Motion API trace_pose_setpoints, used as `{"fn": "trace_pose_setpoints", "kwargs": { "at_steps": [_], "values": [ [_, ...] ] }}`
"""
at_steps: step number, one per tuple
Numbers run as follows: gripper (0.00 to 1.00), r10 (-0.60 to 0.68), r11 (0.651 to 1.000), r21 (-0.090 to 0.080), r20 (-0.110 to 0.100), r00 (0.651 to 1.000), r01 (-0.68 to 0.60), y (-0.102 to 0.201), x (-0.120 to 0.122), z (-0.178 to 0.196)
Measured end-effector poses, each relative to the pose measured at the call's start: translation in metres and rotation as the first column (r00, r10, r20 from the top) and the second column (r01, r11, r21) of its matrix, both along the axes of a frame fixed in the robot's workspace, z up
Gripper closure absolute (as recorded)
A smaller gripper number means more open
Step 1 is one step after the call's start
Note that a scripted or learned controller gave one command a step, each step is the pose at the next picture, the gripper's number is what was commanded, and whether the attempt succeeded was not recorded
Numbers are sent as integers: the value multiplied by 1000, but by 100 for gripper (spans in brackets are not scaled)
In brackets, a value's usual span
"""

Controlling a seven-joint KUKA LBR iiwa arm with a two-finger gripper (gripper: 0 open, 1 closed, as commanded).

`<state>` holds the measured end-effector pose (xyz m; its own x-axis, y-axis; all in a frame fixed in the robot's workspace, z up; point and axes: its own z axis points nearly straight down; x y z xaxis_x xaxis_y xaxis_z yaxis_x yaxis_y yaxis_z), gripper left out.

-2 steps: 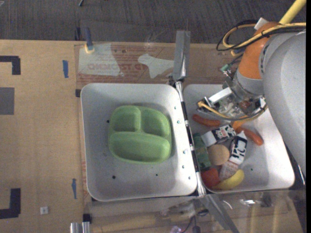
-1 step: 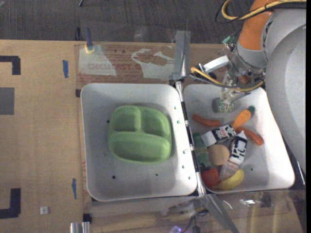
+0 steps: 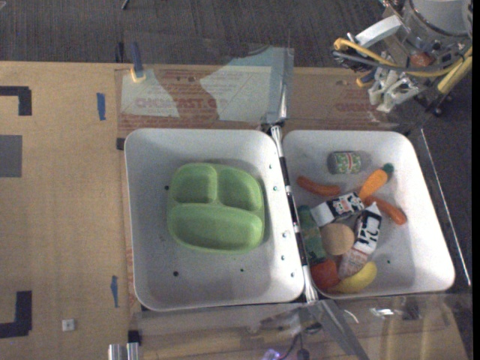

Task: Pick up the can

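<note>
Green plastic fills the left bin: one divided tray. One can lies on its side near the right bin's far wall, apart from the toy food. The gripper hangs beyond the bins, holding nothing.

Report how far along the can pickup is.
Done: nothing visible yet; the can lies on its side near the back of the right bin, apart from the other food items. In hand: the gripper hangs above the bench behind that bin, with nothing between its fingers. Left: move over the can, descend, grasp and lift.
</note>
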<state>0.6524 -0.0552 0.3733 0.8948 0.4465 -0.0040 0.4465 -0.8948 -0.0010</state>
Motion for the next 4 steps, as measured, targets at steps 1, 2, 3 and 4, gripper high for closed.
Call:
{"fn": "trace_pose_setpoints", "kwargs": {
  "at_steps": [1, 2, 3, 4],
  "values": [
    [100, -50, 999, 1, -3, 999, 50, 48, -19, -103],
    [100, -107, 994, 1, -4, 994, 107, 10, 4, -155],
    [100, 93, 996, 0, 0, 996, -93, -2, -2, 39],
    [100, 218, 976, -1, 2, 976, -218, -7, -11, 60]
  ]
}}
